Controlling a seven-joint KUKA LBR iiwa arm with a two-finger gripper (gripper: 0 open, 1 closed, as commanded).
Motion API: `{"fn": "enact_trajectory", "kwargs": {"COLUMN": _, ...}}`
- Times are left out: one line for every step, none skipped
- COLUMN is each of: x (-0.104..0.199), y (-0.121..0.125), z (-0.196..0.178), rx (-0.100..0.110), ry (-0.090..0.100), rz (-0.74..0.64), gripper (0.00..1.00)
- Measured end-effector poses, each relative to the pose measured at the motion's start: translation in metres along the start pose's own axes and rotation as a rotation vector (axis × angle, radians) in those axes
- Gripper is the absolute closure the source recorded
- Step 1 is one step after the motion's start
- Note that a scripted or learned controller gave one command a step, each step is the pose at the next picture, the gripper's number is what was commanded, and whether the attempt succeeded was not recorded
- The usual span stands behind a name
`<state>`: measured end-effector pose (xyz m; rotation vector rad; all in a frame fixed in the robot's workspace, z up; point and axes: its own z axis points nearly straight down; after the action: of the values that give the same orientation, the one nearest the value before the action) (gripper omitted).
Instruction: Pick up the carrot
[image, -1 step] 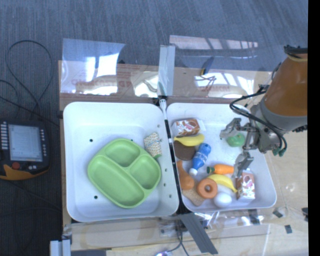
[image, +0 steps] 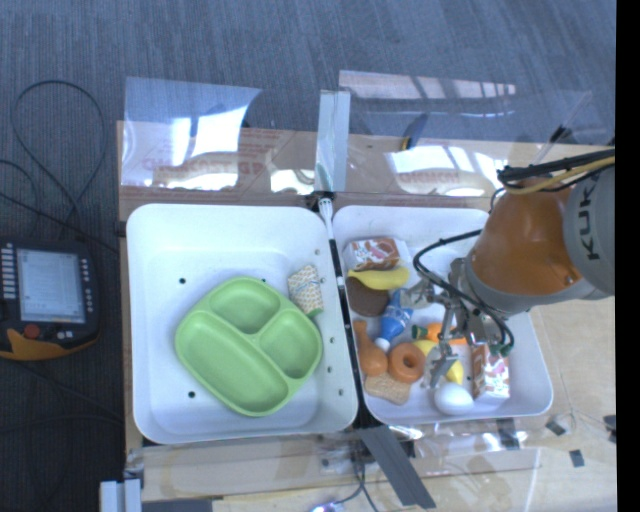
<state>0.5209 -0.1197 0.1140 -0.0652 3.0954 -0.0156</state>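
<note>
The arm reaches in from the right, and its orange band sits over the far right part of the right bin. The gripper points down into this bin, among the toy food, and its two fingers stand somewhat apart, with nothing clearly seen between them. The carrot is a small orange piece that lies just beside the fingers, near the middle of the right bin; it looks partly hidden by the gripper, so it cannot be told if the fingers touch it. Left of it there is a blue bottle, and nearer to the camera an orange donut rests beside an orange ball. A banana lies at the far side of the bin, next to a brown piece and a colourful packet. A white egg and a small carton lie at the near right side. In the left bin a green divided plate lies tilted, with a small waffle-patterned piece at its far right edge. A black tablet with cables rests on the floor, far left of the bench.
</note>
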Motion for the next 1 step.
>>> {"fn": "enact_trajectory", "kwargs": {"x": -0.0189, "y": 0.0127, "z": 0.0107, "rx": -0.006, "ry": -0.001, "rz": 0.115, "gripper": 0.0}}
